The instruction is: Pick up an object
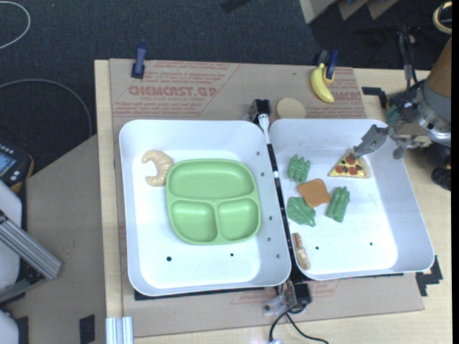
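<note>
Arm reaching in over the right bin, poised at the pizza slice.

I see the cardboard-topped counter (215, 84) carrying the left shallow white bin (136, 192), which holds a green three-compartment plastic tray (213, 200) and a tan toy croissant (157, 166), and the right shallow white bin (387, 221). There the grey tool, my jaws (370, 140), hovers just beside the small triangular toy pizza slice (350, 166), near the bin's far wall; whether they stand apart or together I cannot tell. I'd judge the best approach is to centre over the slice, descend straight, and avoid the green leafy toy pieces (299, 168) nearby.
</note>
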